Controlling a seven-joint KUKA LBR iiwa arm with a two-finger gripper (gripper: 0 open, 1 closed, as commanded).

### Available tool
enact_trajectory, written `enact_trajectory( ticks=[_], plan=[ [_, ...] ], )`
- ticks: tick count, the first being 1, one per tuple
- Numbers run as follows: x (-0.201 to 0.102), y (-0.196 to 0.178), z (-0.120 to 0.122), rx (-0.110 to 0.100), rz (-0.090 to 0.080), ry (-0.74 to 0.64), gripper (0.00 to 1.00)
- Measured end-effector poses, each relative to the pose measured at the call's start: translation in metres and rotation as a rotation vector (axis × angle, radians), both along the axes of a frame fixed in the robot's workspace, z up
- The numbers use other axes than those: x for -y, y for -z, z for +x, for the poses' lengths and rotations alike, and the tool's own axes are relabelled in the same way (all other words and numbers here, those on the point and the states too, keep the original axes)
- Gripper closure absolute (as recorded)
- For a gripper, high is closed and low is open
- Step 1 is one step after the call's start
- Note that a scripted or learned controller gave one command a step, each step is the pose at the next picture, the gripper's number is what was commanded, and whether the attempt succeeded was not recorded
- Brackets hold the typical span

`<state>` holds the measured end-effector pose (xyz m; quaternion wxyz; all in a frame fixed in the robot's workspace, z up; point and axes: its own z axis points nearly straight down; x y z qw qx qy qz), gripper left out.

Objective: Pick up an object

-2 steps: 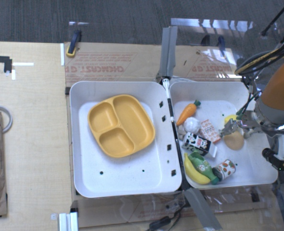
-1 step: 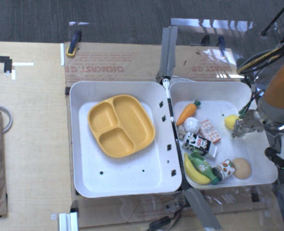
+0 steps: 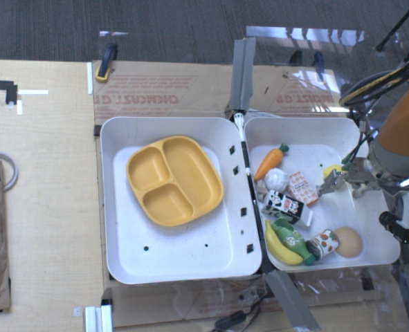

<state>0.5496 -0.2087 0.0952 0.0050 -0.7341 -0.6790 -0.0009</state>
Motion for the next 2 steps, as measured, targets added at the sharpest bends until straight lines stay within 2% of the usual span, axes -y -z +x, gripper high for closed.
enact_trajectory(
  ticks=[1,2],
  plan=[
    [0.0010,0.0062,0.0508,0.004,0.002,-0.042,0.00],
    [0.0072,0.0004,0.0494,0.000,-0.006,-0.040,1.00]
  ],
)
